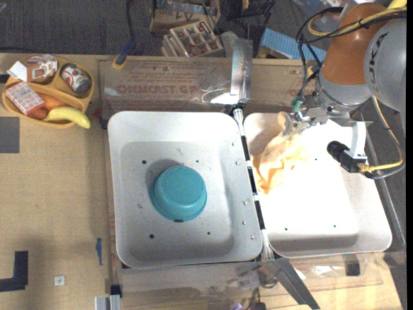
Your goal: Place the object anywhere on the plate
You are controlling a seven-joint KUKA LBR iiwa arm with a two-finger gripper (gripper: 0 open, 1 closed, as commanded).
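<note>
One pincer pinched the yellow cloth's top corner; so slight a hold could slip before reaching the teal plate.

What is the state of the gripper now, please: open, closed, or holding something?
Gripper: over the right bin, touching the top of the yellow-orange cloth; open or closed cannot be told.
</note>
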